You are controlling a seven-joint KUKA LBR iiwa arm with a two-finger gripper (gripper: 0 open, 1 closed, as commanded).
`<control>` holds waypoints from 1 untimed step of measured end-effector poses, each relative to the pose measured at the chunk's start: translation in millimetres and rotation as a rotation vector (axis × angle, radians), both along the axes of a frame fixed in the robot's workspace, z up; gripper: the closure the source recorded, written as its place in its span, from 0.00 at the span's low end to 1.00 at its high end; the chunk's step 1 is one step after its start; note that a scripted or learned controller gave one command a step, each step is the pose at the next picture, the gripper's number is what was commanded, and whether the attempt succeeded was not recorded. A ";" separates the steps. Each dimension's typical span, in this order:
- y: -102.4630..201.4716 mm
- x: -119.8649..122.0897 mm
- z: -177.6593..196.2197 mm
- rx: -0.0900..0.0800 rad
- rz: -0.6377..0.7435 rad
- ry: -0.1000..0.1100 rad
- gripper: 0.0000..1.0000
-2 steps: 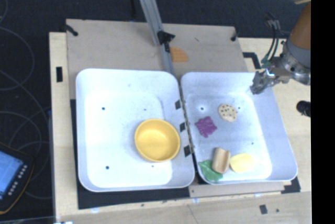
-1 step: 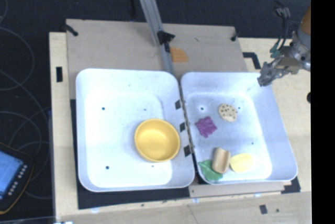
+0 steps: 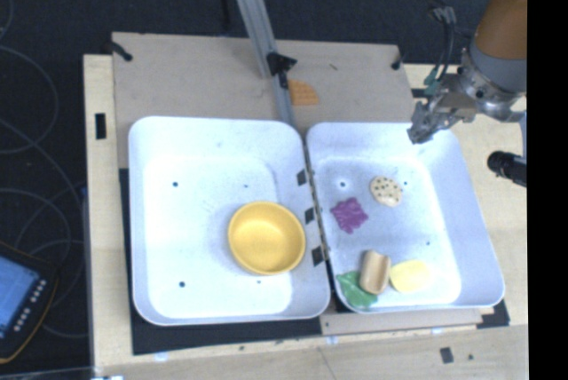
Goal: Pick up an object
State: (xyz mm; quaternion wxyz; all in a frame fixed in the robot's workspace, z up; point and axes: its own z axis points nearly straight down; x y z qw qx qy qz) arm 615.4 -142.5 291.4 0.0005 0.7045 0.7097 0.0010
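Lying on the floor of the right bin [image 3: 461, 192] are 5 small objects, none of them between the gripper's fingers. Taking that bin as the landmark: a cream, dark-speckled cookie-like piece [image 3: 386, 190] sits near its middle, toward the far side; a purple knobbly piece [image 3: 349, 214] lies just beside it, closer to the bin's left wall. At the bin's near edge a tan cylinder [image 3: 374, 271] rests tilted, touching a green flat piece [image 3: 353, 291] that pokes out under it in the near-left corner, and a pale yellow rounded object [image 3: 409, 276] lies just beside the cylinder on its right.

The gripper [image 3: 424, 126] hangs over the far-right corner of the right bin, above the rim, well apart from all 5 objects. Whether it is released or clenched cannot be told at this angle; nothing visible is caught in it. Above it the arm's orange band [image 3: 501, 19] rises toward the upper right.

Touching the right bin's left wall stands the left bin [image 3: 169, 156], with a yellow bowl [image 3: 265, 237] upright near its right side. A grey metal post [image 3: 253, 14] slants away beyond the seam between the 2 bins, an orange patch [image 3: 303, 93] beside its base.
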 end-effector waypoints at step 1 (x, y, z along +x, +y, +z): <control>56.3 -8.9 1.5 0.000 0.000 0.000 1.00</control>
